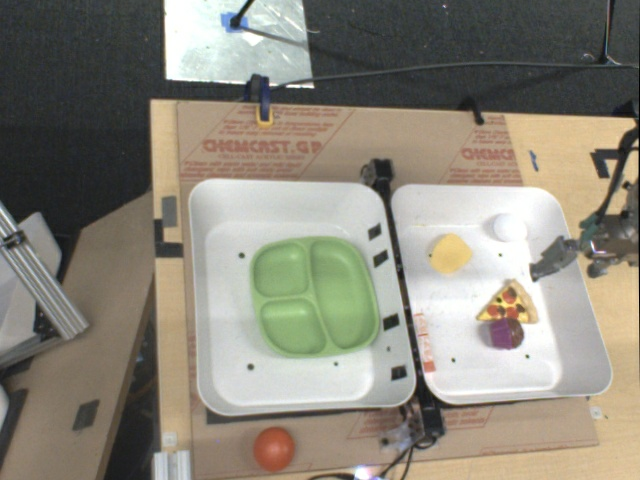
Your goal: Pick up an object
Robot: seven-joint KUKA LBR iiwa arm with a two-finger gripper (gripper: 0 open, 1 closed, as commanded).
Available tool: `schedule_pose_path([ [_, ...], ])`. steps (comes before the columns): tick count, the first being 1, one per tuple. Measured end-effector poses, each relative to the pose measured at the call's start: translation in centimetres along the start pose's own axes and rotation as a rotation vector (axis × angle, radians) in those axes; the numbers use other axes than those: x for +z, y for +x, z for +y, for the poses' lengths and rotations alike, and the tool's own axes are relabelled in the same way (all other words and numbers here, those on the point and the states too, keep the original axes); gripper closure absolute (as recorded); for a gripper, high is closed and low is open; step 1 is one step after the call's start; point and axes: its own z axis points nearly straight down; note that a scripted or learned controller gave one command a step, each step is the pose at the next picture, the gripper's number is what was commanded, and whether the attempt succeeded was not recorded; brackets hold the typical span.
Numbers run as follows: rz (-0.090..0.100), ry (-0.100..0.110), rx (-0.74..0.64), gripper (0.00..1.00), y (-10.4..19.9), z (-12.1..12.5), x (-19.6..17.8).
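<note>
Camera view, left to right: green tray (315,296) fills the left bin (215,268); right bin (430,368) holds yellow piece (450,254), pizza toy (508,303), purple piece (504,334). End effector (552,258) hovers at its right rim, probably approaching; grip state unclear.

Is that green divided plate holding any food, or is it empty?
Empty. The green plate lies flat in the left bin, and all three compartments show bare green.

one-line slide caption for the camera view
Gripper at the right bin's edge near a pizza slice toy; green divided plate in the left bin.
</note>
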Motion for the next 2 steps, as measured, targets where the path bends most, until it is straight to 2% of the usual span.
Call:
schedule_pose_path([
  [2,0.002,0.003,0.002,0.00,0.5,0.2,8.7],
])
